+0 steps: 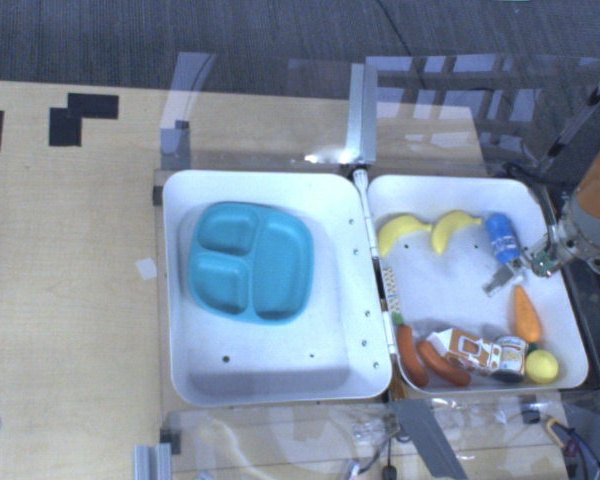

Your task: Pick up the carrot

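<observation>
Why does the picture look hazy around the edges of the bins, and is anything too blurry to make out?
In the camera view, clear panels behind the bins catch glare; the blue plate and carrot look sharp enough, but the gripper is small and soft, its fingers hard to read.

The two white bins (180, 298) looked like smooth, faintly glossy plastic. The blue divided tray (251, 262) was matt plastic with soft moulded edges. At its three o'clock, the carrot (525, 315) and bananas (429, 232) had the even sheen of plastic toys. The bench (60, 298) looked like pale, matt wood. At twelve o'clock, the floor (180, 13) looked like rough dark carpet.
</observation>
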`<state>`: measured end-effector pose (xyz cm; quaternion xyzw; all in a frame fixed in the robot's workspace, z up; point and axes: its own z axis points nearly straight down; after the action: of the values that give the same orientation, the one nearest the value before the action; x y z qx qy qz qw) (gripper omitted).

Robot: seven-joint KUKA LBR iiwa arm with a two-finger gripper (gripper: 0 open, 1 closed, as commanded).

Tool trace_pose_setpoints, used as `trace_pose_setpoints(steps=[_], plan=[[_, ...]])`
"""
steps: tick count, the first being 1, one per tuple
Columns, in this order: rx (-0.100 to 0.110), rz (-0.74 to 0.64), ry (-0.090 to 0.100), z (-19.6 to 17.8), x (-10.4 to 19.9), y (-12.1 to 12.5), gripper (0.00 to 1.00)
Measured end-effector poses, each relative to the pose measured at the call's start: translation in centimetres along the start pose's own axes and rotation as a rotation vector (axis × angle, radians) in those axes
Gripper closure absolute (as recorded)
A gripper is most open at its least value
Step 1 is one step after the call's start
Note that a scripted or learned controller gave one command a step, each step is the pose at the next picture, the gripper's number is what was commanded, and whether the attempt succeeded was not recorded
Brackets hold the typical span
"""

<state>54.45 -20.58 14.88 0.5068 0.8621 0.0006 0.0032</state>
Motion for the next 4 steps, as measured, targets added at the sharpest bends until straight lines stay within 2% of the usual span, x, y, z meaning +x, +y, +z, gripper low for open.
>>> trace_pose_setpoints(steps=[1, 2, 3, 4], plan=[[-0.006, -0.074, -0.005, 5.9, 1.1, 0.1, 0.0], [-0.012, -0.074, -0.007, 4.7, 1.1, 0.4, 1.0], [-0.008, 0.176, -0.003, 5.9, 1.2, -1.9, 1.0], [-0.002, 0.12, 0.0, -3.0, 4.9, 2.5, 1.0]])
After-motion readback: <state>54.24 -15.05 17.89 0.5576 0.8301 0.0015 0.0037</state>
